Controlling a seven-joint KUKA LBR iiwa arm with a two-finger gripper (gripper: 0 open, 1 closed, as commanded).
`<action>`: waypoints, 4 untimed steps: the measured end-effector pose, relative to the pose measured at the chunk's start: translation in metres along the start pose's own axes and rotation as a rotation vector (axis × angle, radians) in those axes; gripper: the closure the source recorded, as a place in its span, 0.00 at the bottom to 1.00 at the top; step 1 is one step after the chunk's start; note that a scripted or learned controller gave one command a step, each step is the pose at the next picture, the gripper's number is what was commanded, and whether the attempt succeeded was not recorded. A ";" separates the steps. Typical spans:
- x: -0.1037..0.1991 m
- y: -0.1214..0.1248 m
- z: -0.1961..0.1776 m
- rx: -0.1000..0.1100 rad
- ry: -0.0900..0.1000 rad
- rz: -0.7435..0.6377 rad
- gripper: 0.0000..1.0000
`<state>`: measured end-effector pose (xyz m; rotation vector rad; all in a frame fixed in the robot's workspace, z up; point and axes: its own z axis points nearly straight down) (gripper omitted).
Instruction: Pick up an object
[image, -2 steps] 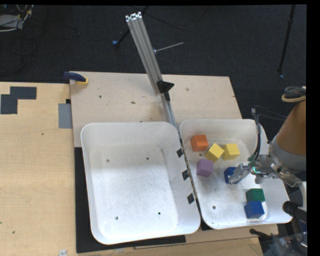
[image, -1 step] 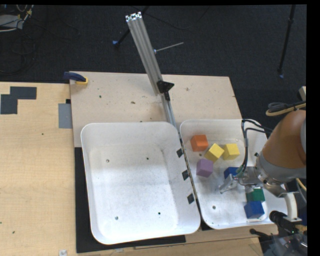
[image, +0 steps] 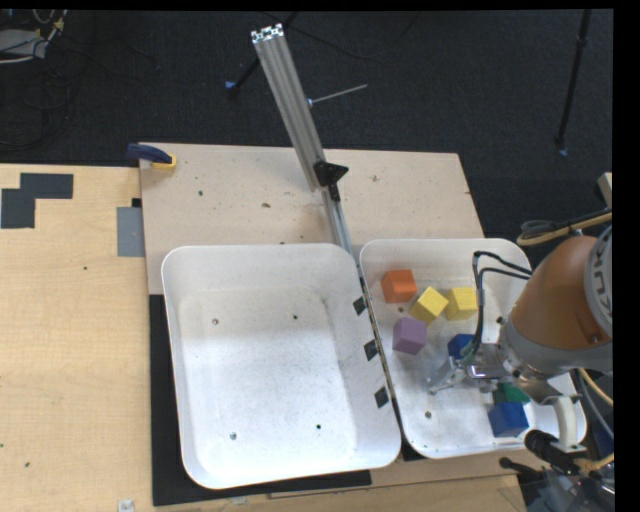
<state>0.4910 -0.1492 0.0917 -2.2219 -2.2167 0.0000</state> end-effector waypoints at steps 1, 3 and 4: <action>-0.001 -0.001 -0.010 0.001 0.001 0.007 1.00; -0.003 0.011 -0.108 -0.005 -0.003 -0.003 1.00; -0.004 0.012 -0.132 -0.003 -0.002 -0.004 1.00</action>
